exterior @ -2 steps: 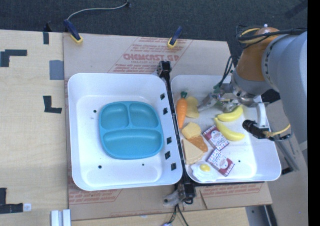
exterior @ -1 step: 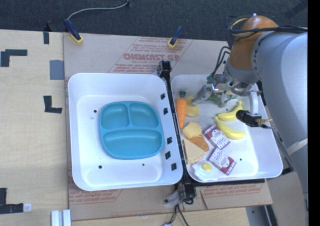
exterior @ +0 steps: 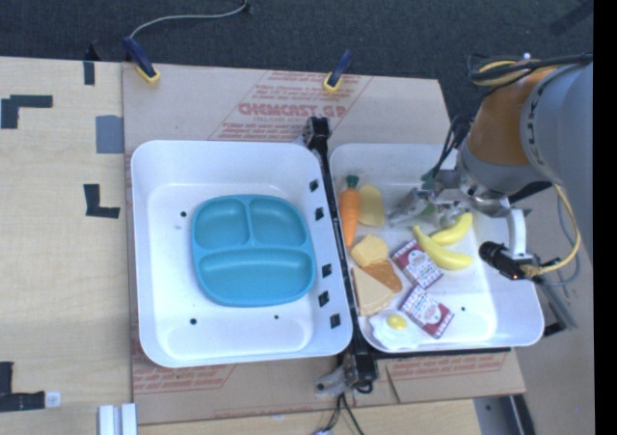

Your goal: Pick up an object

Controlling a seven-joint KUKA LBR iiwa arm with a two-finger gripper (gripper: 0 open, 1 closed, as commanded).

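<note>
Camera view: curved yellow banana [exterior: 445, 241] beneath end effector [exterior: 424, 200].

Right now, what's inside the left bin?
The left bin holds one blue divided plate, lying flat near its middle. Its three compartments look bare. Whatever sits beneath the plate is covered.
</note>
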